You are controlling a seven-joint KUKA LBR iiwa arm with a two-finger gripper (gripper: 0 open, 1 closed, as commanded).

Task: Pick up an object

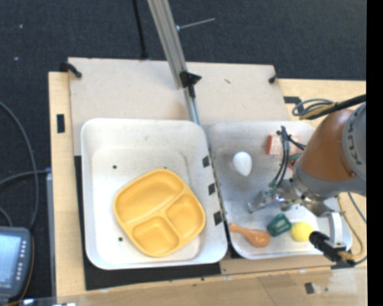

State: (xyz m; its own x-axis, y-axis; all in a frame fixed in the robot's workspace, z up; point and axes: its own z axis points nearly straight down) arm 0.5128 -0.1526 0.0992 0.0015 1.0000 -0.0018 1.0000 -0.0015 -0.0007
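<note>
Candidates: white egg (242, 163), green block (278, 224), yellow ball (300, 231), orange spoon (251, 234), all loose in the right bin (225, 171).
Gripper (263, 201): low, centre-right; nothing visibly held, grip unreadable.
Progress: pick not done.
Left bin (102, 145): yellow divided plate (158, 211).

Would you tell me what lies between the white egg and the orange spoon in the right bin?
In the camera view, only bare bin floor lies between the white egg and the orange spoon.
</note>
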